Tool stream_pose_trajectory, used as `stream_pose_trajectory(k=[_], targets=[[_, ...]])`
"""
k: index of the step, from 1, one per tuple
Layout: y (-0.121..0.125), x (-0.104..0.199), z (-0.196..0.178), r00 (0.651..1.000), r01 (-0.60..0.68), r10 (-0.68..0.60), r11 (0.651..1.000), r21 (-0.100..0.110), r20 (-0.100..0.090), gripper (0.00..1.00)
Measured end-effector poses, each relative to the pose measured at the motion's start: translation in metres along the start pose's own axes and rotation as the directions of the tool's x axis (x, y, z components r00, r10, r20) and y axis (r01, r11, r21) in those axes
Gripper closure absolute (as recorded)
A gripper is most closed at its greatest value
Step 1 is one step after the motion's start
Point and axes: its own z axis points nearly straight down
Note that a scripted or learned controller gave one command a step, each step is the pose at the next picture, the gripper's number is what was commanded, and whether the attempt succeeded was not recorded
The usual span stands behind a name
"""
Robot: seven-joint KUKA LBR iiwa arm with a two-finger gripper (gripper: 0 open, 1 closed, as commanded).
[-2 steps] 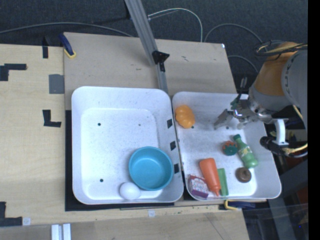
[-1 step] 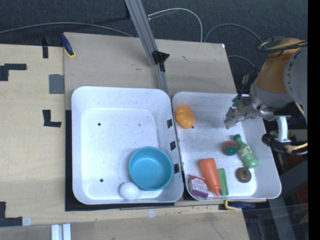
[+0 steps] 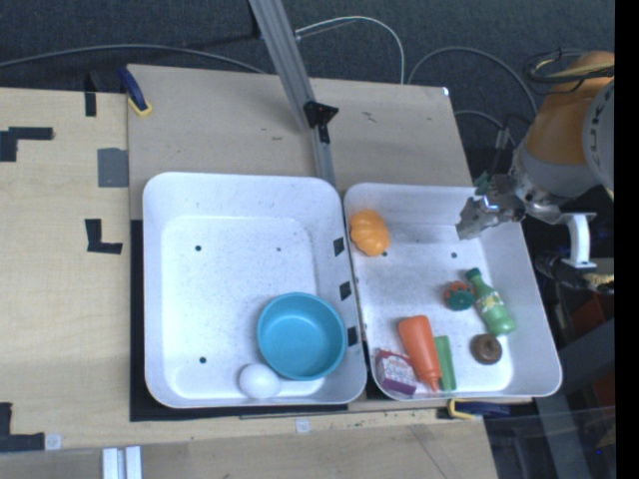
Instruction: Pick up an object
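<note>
The gripper (image 3: 479, 218) is seen above the right bin (image 3: 529, 267), near its upper right corner; nothing is held, and how far it is open cannot be told. Below it a green bottle (image 3: 491, 303) and an orange bottle (image 3: 420, 348) are laid. A blue bowl (image 3: 301, 334) is set in the left bin (image 3: 170, 267).

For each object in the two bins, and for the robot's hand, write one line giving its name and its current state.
Blue bowl: upright, left bin.
White ball: resting beside the bowl.
Orange fruit: resting, right bin.
Green bottle: lying on its side.
Orange bottle: lying on its side.
Brown ring: lying flat.
Hand: above the right bin, holding nothing visible.
</note>
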Motion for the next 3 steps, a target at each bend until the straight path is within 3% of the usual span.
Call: stream_pose_trajectory(k=[2,3], targets=[[0.007,0.000,-0.093,1.000,0.000,0.000,1.000,-0.001,0.001,1.00],[-0.016,0.053,-0.095,1.000,0.003,-0.003,1.000,0.005,-0.002,1.00]])
